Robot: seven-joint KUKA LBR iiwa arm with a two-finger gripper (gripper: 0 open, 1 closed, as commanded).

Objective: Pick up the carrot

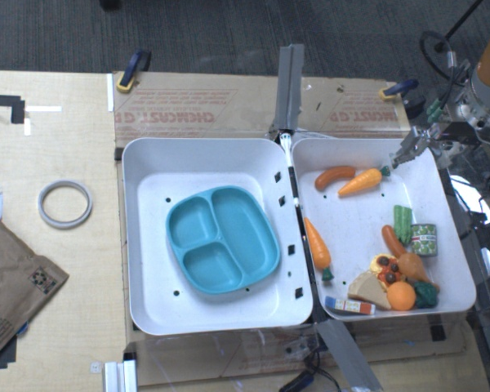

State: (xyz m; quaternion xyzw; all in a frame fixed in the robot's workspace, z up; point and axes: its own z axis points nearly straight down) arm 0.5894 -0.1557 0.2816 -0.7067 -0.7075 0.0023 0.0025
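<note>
Carrot [361,181], lying aslant beside a sausage [334,176]: hand [408,152] hovered near its leafy tip, spread undeterminable; best pinched mid-body, across its width.

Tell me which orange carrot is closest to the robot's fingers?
The orange toy carrot lying at the far end of the right white bin, beside the gripper. The other carrot lies against the bin's left wall.

The brown paper bag [12,280] reads "BOX"; the cardboard's [196,109] red print is unreadable.
</note>
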